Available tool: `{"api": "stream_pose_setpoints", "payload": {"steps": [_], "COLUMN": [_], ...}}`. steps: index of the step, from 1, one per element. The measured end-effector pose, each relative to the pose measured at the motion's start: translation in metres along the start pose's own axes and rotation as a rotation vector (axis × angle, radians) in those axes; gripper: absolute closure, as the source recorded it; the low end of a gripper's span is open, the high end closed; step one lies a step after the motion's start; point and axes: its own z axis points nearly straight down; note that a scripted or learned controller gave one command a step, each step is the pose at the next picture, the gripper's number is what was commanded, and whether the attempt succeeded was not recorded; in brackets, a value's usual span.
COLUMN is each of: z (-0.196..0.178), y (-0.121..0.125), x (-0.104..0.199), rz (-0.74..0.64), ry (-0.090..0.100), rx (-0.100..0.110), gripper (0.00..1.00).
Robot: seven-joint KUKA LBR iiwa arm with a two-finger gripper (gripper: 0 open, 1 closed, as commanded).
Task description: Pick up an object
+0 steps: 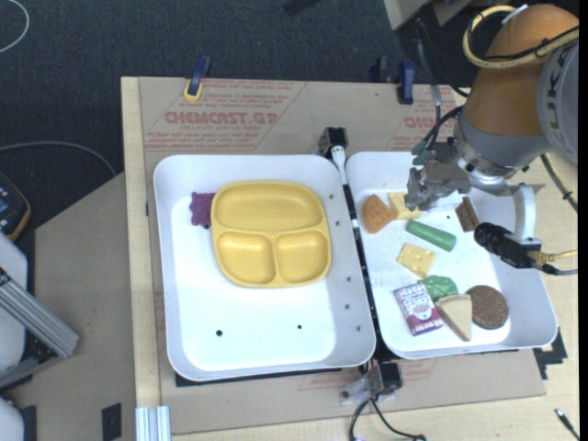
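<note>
Grey arm with the orange band reaches in from the right of the frame; its gripper (424,191) sits low over the upper part of the right-hand white bin (537,315), above a pale yellow piece (399,201) next to an orange-brown rounded toy food (377,214). Can't tell its grasp state from this angle; nothing visibly held. Candidates are all in that bin: a green cylinder (432,235) just below the gripper, a yellow holed cheese wedge (416,259), a small pink printed packet (418,308) (print too small to read), a tan wedge (457,317), a dark brown round disc (488,307). Left white bin (184,338) holds a yellow three-compartment plastic tray (271,231) with a purple object (200,209) touching its left edge. Probably loose scatter for grasp trials. Cardboard sheet (248,108) under the bins reads "CHEMCAST GP" in red; blue clamps (196,79) pin it to the surface.
</note>
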Motion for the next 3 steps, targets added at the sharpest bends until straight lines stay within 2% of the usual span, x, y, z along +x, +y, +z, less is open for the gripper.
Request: {"api": "stream_pose_setpoints", "payload": {"steps": [1,2,3], "z": [0.02,0.002,0.007], "y": [-0.001,0.007,0.008], "x": [0.005,0.01,0.011], "rz": [0.0,0.0,0.0], "ry": [0.001,0.0,0.0], "rx": [0.005,-0.003,0.002], "gripper": [1.0,1.0,1.0]}}
